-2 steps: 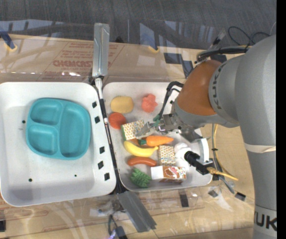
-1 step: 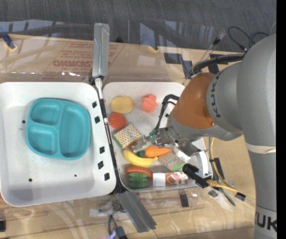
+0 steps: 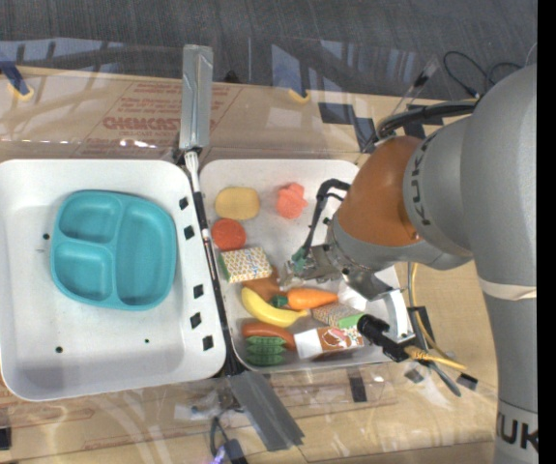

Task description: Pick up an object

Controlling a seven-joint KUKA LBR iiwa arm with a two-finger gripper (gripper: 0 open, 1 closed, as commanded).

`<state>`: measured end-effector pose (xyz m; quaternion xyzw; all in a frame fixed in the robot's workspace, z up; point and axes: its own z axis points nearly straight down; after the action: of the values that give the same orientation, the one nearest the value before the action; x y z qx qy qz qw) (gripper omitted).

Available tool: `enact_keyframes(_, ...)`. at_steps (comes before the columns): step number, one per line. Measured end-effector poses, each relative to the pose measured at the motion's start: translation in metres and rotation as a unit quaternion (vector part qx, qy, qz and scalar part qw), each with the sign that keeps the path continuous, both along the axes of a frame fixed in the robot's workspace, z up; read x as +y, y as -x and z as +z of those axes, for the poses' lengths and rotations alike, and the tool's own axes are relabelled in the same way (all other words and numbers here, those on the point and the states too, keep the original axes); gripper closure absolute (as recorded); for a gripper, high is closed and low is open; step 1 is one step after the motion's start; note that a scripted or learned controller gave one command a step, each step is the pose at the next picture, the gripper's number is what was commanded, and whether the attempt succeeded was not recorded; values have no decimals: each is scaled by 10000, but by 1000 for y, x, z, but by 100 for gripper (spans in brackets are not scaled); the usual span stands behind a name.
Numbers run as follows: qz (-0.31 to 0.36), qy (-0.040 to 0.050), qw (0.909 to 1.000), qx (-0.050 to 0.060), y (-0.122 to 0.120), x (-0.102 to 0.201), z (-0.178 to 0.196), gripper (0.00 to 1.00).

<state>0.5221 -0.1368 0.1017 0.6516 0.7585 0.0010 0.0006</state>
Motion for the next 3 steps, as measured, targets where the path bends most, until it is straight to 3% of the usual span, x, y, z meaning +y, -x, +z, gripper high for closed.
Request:
enact_keyframes(1,312,-3,9995,28,-43,-30,-11,100)
enact_keyframes(2,311,-3,9995,28,-43,-31,-11,0)
enact_keyframes(3,842,-11,9964,37,46,23,9,0)
